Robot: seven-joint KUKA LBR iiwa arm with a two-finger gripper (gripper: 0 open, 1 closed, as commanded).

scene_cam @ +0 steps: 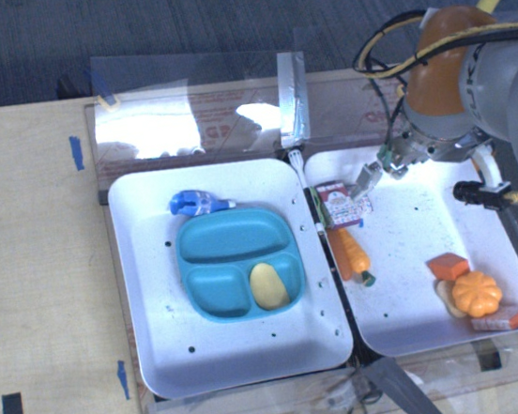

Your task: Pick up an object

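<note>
Pumpkin [476,291] right bin [416,323] | carrot [349,252] | claw [369,177] over box [339,205], grip unclear

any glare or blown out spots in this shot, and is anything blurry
Camera view: strong glare on the clear panel behind the left bin; the right bin floor is washed out bright beneath the hand, which looks soft; the blue tray and carrot stay fairly crisp.
</note>
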